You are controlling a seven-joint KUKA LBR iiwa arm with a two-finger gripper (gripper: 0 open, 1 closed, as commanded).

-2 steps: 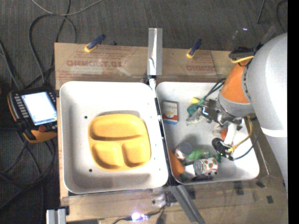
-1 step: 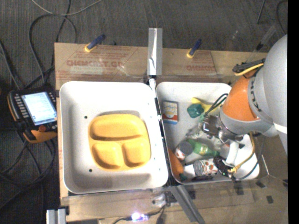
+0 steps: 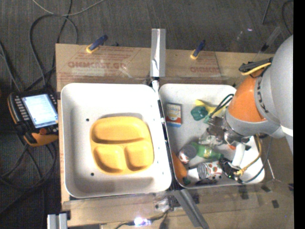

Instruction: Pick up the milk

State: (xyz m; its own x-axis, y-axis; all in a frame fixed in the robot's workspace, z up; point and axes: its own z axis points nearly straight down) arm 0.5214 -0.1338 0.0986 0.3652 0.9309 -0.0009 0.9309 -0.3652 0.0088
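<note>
Two shallow white bins sit side by side on a brown cardboard-covered bench [image 3: 119, 66]. The left white bin [image 3: 71, 142] holds a yellow plastic tray with three compartments [image 3: 123, 143], lying flat near its middle. The right white bin [image 3: 228, 88] is cluttered.

The milk, a small white carton with a blue top and orange label [image 3: 173, 113], lies flat in the far-left part of the right bin, just beside the wall shared with the left bin. Nothing touches it. It is apart from the other items.

The grey arm with the orange band [image 3: 245, 109] comes in from the right over the right bin. Its two-finger gripper [image 3: 213, 136] is down over the middle of the bin, above a green clear plastic bottle [image 3: 208, 151], well apart from the milk carton. Open or closed: cannot tell, the tip is lost in clutter. Nothing is visibly held.

Other items in the right bin:
- teal rounded object [image 3: 199, 112] and a yellow piece [image 3: 208, 104] at the far side, right of the carton
- grey round can end [image 3: 187, 153], touching the green bottle's left end
- orange carrot-shaped item [image 3: 179, 167] at the near-left corner
- white can with red and black print [image 3: 210, 171] at the near wall

Outside the bins: a handheld control pendant with a lit screen [image 3: 35, 110] on the floor to the left, two blue-and-yellow clamps [image 3: 96, 43] [image 3: 198, 49] on the far bench edge, and a silver metal post [image 3: 157, 51] between them.
</note>
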